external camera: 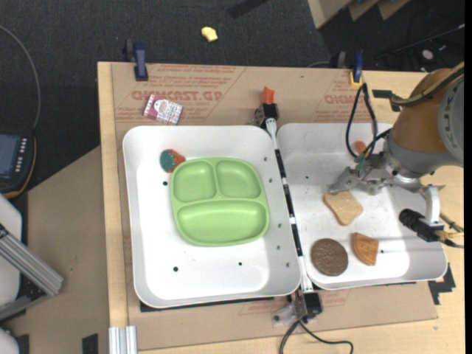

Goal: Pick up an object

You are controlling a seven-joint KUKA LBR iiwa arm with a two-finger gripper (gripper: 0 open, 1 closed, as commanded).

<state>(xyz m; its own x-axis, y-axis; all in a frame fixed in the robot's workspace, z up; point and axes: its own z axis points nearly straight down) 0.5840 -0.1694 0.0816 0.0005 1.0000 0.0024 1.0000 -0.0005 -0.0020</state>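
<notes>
In the right bin (310, 150) lie a tan bread-like slice (344, 208), a round brown cookie (329, 257), an orange wedge (365, 248) and a small orange piece (359, 147) near the far wall. My gripper (349, 185) hangs low over the right bin, just above the far edge of the tan slice. Nothing is visibly held in it. In the left bin (147, 242) a green divided plate (219, 201) lies flat, with a small red and teal object (172, 159) at its far left corner.
A small pink and white packet (163, 109) lies on the cardboard behind the left bin. Blue clamps (139, 61) hold the board's far edge. A yellow scrap (209, 33) sits on the dark floor beyond.
</notes>
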